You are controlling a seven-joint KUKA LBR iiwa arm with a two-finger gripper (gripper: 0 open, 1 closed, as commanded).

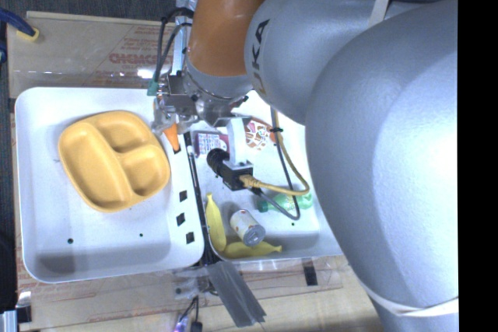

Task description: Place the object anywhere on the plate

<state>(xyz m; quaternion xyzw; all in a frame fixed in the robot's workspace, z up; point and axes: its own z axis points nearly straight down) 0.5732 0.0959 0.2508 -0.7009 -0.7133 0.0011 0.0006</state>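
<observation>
A yellow plate [113, 159] with three compartments lies in the left bin [47, 245]. My gripper [171, 124] hangs over the divide between the bins, just off the plate's right rim. A small orange object [173, 139], carrot-like, sticks out from between the fingertips, and the gripper is shut on it. The object is beside the plate's right edge, not over its compartments. The grey arm with its orange band [226, 19] covers the gripper's upper part.
In the right bin [311, 233] lie a banana [215, 229], a small can [247, 228], a green item [300, 202] and printed packets [257, 134]. A black connector with a yellow cable [233, 175] hangs below the wrist. The arm hides much of the right bin.
</observation>
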